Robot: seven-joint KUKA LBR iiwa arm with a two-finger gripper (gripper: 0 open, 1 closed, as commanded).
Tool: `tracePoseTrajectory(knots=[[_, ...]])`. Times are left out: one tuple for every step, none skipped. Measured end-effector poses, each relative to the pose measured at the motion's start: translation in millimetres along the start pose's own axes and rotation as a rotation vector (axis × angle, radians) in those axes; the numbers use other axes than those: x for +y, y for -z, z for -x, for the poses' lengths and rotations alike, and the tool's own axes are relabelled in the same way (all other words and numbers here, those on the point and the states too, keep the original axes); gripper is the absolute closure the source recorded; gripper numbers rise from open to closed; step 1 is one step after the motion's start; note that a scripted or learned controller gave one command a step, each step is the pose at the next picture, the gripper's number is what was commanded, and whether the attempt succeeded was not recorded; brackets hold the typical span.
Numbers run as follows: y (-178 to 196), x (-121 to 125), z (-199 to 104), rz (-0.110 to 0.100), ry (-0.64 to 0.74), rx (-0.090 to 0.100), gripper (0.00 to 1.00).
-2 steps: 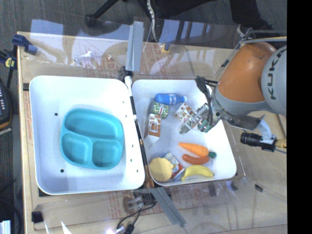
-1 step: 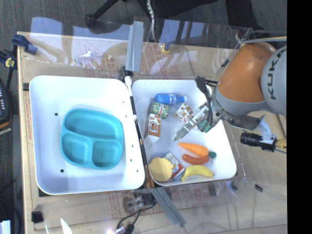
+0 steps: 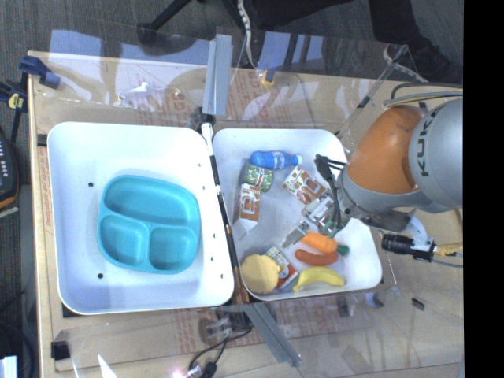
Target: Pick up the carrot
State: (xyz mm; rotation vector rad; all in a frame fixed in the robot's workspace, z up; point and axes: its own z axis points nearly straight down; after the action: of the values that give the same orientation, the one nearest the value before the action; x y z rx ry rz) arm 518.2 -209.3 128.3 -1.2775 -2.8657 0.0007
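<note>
End effector (image 3: 315, 220) just above carrot (image 3: 320, 243) in right bin (image 3: 346, 152), banana (image 3: 319, 278) nearby.

A dark grey carpeted floor (image 3: 94, 2) runs across the top, ribbed in fine lines. On it stands what looks like the black base of a chair or stand (image 3: 185, 6), its legs spreading outward, though the shapes are too dark to be sure. Below it lies a pale wooden bench (image 3: 110, 85), its top printed with faint reddish marks and covered by a clear sheet that throws bluish glare near the back edge. A grey metal bar (image 3: 216, 73) stands upright at the bench's middle back. Black cables (image 3: 8, 172) hang along the left edge. Light is even and bright, with soft shadows.
</note>
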Motion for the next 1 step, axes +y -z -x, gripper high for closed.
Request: tracePoseTrajectory(knots=[[-35.9, -1.4, 0.8, 0.003, -0.078, -0.004, 0.00]])
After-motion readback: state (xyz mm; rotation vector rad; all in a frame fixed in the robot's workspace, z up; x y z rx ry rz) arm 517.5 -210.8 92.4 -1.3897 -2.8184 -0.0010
